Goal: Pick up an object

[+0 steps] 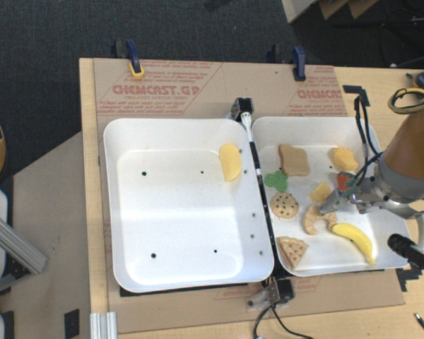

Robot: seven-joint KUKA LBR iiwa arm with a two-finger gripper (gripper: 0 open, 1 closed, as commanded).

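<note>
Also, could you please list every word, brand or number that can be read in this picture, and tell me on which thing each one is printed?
"CHEMCAST G P": red print on the brown protective paper covering the bench board, behind the left white plastic bin; the last letters are unclear.
"CHEMCAST": the same red print, repeated at a slant on the brown paper behind the right white plastic bin; partly cut off.
Smaller red lines under both prints are too blurred to read.
No text is legible on the toy food or the arm.

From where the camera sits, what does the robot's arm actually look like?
The arm is a thick rounded column, orange-brown on top with a grey collar below it. It narrows to a small grey metal gripper. Thin black cables loop alongside it, with a spot of red near the wrist.
</note>
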